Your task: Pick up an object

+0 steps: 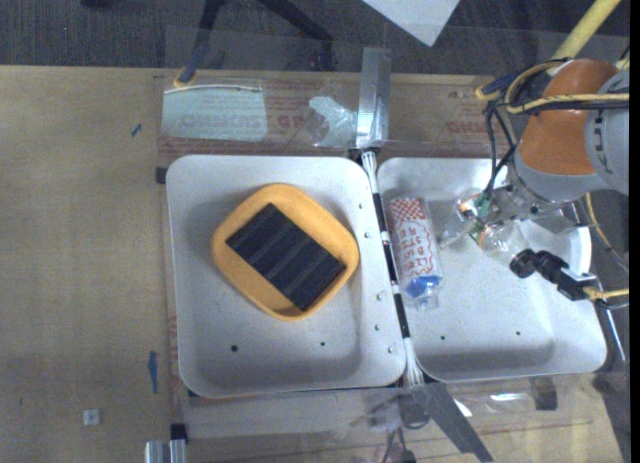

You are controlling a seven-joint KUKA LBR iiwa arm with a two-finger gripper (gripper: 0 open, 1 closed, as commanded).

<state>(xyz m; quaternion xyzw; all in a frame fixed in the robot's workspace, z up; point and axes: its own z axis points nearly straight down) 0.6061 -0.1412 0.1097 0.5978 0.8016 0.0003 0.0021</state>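
Bottle at right bin's left wall; gripper near top edge, finger state unclear. Approach w/ centred, vertical descent.

Pad lies in left bin, bottle in right bin.

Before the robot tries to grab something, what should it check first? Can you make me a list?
1. Is there something to pick? Ok: a yellow pad with a dark panel lies in the left bin, and a bottle with a red-patterned label lies in the right bin.
2. Is the bottle easy to reach? Not ok: it lies right beside the wall between the bins.
3. Is the gripper over a bin? Ok: it is over the right bin.
4. Is it right above the bottle? Not ok: it is off to the bottle's right.
5. Is the gripper already holding anything? Cannot tell.
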